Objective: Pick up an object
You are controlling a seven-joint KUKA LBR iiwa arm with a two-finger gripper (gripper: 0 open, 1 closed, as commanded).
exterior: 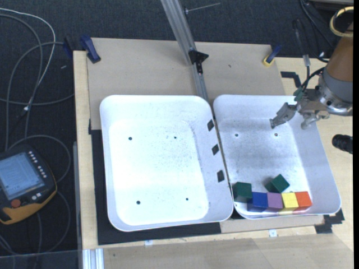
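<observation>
— Where the right bin (314, 150) comes nearest to us, what lies there?
— Blocks in a row: dark green (242, 190), blue (259, 199), purple (275, 200), yellow (289, 199), orange (303, 198); another green one (278, 182) just behind.
— And the hand (296, 116)?
— Farther back over that bin, fingers spread wide, holding nothing.

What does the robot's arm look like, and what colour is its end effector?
The arm is a thick, rounded grey tube with an orange band above the wrist. At its tip sits the end effector, made of pale grey metal with two thin fingers. Dark cables run beside the wrist. No writing or markings can be made out on it.
</observation>
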